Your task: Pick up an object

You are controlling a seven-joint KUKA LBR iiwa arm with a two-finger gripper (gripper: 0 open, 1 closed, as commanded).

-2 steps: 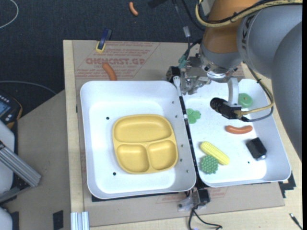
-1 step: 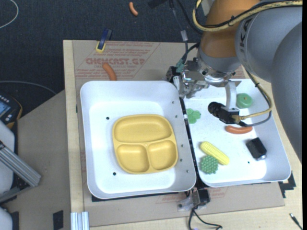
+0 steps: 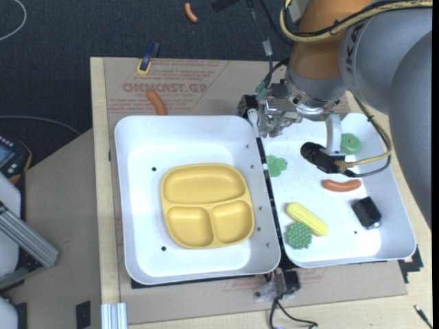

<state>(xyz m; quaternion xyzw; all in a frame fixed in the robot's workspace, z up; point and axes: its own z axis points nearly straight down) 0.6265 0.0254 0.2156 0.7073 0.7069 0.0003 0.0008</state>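
Two bins: left one [image 3: 130,184] holds one yellow tray [image 3: 206,204], right one [image 3: 391,242] has one corn cob [image 3: 306,218], one sausage [image 3: 341,184], one black block [image 3: 366,212]; gripper [image 3: 274,118] sits at its back-left corner.

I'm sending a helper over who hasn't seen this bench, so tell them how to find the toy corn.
Go to the right bin of the two white ones. Near its front edge lies the toy corn, slanted, with a round green toy touching its lower end. It is the only yellow bumpy piece there; the sausage nearby is smooth and orange-red.
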